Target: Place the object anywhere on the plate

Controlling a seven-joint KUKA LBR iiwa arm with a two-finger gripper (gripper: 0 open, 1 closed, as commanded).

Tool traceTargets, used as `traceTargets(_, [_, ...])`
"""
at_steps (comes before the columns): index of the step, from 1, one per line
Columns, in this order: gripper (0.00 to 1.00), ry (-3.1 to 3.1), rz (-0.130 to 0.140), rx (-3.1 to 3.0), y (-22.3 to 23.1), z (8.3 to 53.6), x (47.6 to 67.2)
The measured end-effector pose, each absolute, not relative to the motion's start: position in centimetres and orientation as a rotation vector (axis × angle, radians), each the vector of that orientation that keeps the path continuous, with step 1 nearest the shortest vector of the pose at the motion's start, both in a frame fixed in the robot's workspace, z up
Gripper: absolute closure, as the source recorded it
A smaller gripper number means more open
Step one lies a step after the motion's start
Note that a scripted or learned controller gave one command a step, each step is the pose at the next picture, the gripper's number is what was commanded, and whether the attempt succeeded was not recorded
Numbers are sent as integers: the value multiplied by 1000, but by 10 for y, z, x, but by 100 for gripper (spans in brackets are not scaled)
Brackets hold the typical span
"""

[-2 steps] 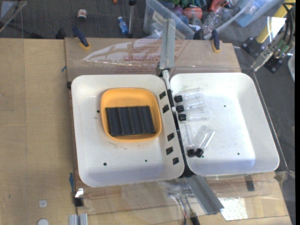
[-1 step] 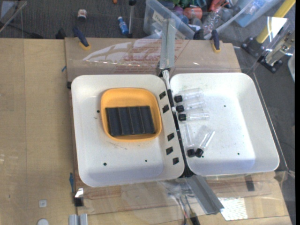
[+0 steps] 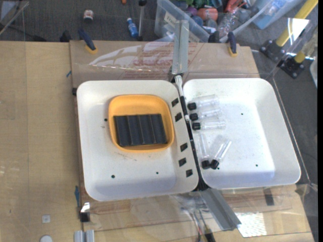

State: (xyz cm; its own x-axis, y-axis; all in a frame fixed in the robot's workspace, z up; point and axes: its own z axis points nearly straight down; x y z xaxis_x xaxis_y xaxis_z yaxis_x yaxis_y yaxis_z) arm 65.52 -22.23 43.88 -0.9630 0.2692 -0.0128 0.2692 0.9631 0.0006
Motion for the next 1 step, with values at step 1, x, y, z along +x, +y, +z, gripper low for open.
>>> traceTargets(1, [100,3126,-2,-201,-222,439,647])
